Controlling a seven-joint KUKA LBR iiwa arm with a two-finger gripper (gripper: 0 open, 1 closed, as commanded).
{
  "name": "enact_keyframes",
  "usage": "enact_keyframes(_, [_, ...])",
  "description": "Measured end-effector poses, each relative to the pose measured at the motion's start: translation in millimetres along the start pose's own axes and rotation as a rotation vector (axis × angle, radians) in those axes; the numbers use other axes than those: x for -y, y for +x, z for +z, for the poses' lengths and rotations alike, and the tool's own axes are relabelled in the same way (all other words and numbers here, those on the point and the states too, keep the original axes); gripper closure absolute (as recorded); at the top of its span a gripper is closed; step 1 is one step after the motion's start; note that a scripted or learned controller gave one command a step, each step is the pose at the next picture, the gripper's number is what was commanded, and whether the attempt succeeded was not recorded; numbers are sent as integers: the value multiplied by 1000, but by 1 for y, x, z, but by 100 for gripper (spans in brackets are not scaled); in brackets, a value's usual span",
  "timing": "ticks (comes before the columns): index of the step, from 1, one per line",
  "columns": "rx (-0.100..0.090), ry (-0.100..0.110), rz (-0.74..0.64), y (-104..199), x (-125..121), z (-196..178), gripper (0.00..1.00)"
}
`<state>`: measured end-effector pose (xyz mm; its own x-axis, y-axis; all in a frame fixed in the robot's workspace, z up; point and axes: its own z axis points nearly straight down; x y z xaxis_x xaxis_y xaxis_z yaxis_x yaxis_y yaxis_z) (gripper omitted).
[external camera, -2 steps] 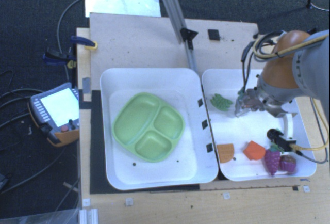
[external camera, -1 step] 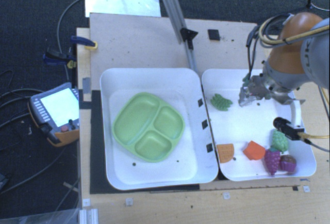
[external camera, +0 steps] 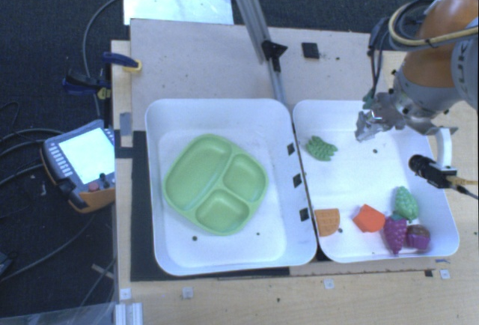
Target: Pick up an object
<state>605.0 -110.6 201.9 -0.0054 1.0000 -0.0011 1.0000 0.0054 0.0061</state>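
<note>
The end effector (external camera: pixel 368 125) hangs over the upper part of the right bin (external camera: pixel 352 241), right of centre in the frame; whether it is open or closed cannot be told from here, and nothing visibly sits in it. The nearest candidate is the small green leafy toy (external camera: pixel 321 147), just to its lower left and lying alone. A good attempt would centre over that piece, descend straight down, and avoid the bin's wall. Other toys cluster at lower right.
</note>
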Motion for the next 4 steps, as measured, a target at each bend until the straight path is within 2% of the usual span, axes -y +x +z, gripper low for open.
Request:
enact_keyframes(2, [0,1,-1,-3,-10,-80,100])
enact_keyframes(3, [-2,7,-2,44,16,-67,100])
enact_keyframes(4, [-4,7,-4,101,31,-50,100])
